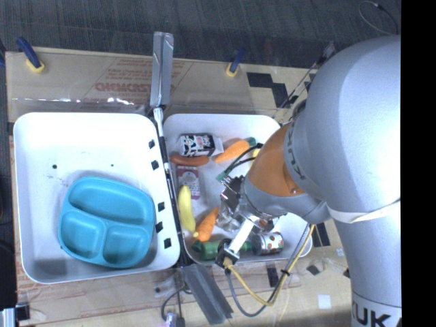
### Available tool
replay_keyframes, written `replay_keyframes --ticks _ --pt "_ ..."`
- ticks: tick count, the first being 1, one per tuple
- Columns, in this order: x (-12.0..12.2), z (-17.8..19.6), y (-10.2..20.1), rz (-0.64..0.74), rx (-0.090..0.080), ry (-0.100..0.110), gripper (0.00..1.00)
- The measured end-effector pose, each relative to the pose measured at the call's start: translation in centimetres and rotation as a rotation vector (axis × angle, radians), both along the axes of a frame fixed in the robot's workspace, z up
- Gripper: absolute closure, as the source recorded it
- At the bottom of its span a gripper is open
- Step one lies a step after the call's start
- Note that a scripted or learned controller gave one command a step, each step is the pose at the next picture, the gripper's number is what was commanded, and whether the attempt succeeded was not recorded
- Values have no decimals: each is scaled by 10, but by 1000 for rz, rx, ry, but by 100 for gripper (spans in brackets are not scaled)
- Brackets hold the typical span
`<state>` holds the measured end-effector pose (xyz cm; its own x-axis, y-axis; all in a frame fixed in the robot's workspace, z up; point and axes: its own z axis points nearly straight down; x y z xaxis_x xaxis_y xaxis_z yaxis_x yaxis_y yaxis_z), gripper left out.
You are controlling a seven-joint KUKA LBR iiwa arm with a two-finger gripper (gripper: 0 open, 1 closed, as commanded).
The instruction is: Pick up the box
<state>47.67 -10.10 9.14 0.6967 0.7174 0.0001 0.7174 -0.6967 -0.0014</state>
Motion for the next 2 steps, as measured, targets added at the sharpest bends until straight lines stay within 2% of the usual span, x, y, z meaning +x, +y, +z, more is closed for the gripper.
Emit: replay_keyframes --ticks 1,2 --pt "15 100 113 -8 2 3 100" --pt "68 289 192 145 0 3 100"
